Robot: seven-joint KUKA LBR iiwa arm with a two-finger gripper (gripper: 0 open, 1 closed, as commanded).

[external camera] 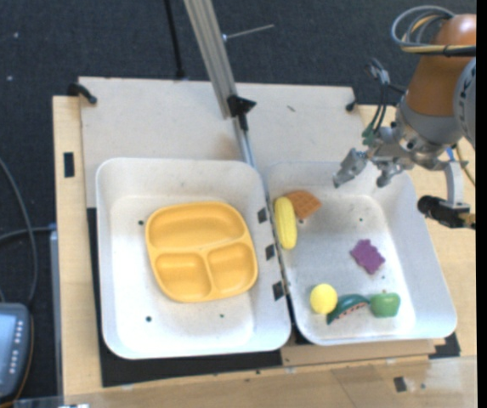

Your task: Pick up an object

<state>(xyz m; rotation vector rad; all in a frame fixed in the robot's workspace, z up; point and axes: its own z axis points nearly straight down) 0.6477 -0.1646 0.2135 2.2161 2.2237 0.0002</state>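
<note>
Below the open, empty claw [369, 171], well apart, purple piece [367, 256] on the right bin [413, 228] floor.

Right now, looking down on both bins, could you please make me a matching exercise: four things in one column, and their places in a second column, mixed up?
Things:
1. yellow divided plate
2. corn cob
3. purple block
4. green apple

Places:
A. middle of the right bin, alone
B. left bin
C. near corner of the right bin, touching a dark green piece
D. against the right bin's left wall, beside an orange piece

Pairs: 1-B, 2-D, 3-A, 4-C
</note>
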